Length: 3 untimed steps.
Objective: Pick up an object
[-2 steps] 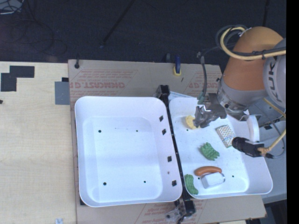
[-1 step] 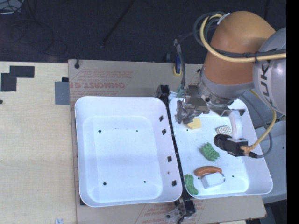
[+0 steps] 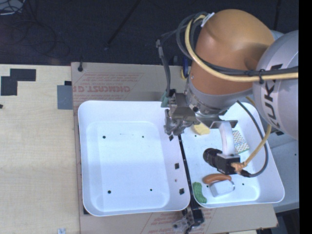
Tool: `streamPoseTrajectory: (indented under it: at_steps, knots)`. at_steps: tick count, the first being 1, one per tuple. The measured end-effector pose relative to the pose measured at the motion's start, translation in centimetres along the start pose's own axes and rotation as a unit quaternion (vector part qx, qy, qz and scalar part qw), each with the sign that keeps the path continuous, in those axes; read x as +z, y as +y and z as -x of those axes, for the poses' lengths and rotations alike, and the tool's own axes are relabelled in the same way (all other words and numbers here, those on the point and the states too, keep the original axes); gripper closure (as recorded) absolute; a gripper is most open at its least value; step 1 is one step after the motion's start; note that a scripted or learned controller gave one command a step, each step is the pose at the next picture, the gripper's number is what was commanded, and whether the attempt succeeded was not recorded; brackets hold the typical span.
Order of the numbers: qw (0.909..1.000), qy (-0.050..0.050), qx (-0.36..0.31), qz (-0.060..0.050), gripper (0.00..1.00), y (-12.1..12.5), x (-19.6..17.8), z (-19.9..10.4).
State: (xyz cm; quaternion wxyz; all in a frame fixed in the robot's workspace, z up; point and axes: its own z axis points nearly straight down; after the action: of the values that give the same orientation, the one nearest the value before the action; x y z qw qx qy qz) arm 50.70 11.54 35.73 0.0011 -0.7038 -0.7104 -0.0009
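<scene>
The gripper [image 3: 171, 126] hangs mid-frame over the seam between left bin [image 3: 126, 162] and right bin [image 3: 261, 179]; open or closed, I cannot tell.

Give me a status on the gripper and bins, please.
Gripper at left rim of right white bin. Green oblong lump, orange curved piece, yellow chunk inside. Arm partly hides chunk.

left bin [image 3: 126, 165]: white
right bin [image 3: 265, 182]: white
arm [image 3: 285, 77]: grey, orange band
board [image 3: 112, 84]: brown, red lettering
bench [image 3: 34, 155]: pale wood grain
packet [image 3: 240, 141]: white, fine dotted pattern
lump [image 3: 199, 192]: green
block [image 3: 201, 129]: yellow
strip [image 3: 217, 178]: orange
</scene>
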Motion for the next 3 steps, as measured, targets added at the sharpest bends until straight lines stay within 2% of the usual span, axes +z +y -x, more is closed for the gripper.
streamPoseTrajectory:
  at_steps: [2, 3]
  knots:
    - [1.0, -0.003, -0.001, -0.005, 1.0, 0.1, -1.6, 0.3]
    - [1.0, 0.0, 0.002, 0.004, 1.0, 3.0, -10.8, -4.3]
